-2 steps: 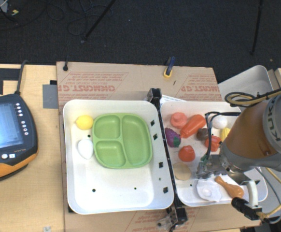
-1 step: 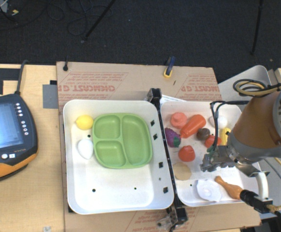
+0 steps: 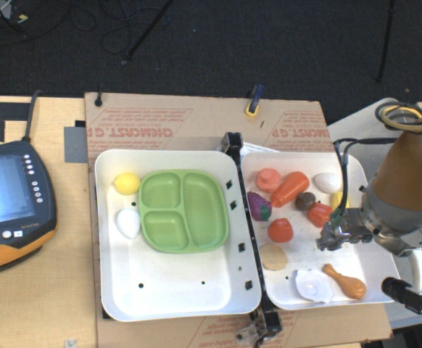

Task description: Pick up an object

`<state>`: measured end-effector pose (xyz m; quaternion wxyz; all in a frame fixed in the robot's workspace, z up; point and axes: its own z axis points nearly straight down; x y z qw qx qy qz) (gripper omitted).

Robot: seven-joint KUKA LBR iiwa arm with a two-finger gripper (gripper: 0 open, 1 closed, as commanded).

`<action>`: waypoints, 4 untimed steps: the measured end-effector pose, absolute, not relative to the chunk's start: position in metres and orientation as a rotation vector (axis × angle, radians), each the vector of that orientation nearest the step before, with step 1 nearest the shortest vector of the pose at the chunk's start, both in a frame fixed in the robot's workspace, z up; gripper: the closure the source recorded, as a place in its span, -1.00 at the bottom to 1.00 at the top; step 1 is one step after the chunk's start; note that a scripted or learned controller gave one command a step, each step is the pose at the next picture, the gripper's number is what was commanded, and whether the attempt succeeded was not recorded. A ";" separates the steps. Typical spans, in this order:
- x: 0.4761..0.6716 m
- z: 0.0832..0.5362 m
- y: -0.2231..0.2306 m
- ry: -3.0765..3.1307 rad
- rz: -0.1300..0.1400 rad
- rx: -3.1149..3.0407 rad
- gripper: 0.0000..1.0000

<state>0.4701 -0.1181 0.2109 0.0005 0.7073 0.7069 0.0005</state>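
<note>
The dark two-finger claw [image 3: 332,235] hangs low over the right shallow white plastic bin [image 3: 367,270], reaching in from the right under the arm's orange band [image 3: 407,172] and grey wrist. Its tip is a dark tangle against the bin floor, and whether it is released or clenched cannot be made out; nothing can be seen between its parts.

Just above the claw, touching or nearly so, lies a small red plastic toy [image 3: 320,214], partly covered by the wrist. A sliver of yellow [image 3: 338,198] shows behind it, too hidden to identify. To the claw's left sits a round red toy tomato [image 3: 280,230], with a flat beige disc [image 3: 273,257] below it. Below the claw lie an orange-brown toy drumstick [image 3: 345,281] and a white fried-egg shape [image 3: 312,286].

Farther up-left are a dark brown ball [image 3: 305,201], an orange toy carrot [image 3: 291,188], a pink rounded piece [image 3: 267,179], a purple toy with a green top [image 3: 259,206], and a white egg-like shape [image 3: 327,182].

Well to the left, across the black divider, the left shallow white plastic bin [image 3: 167,288] holds a green three-compartment plate [image 3: 182,211], a yellow toy lemon [image 3: 126,183] and a white egg [image 3: 128,223]. A handheld control pendant [image 3: 11,201] at the far left is cut off by the edge.
</note>
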 end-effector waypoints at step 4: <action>0.504 0.234 0.039 2.229 -0.002 2.219 1.00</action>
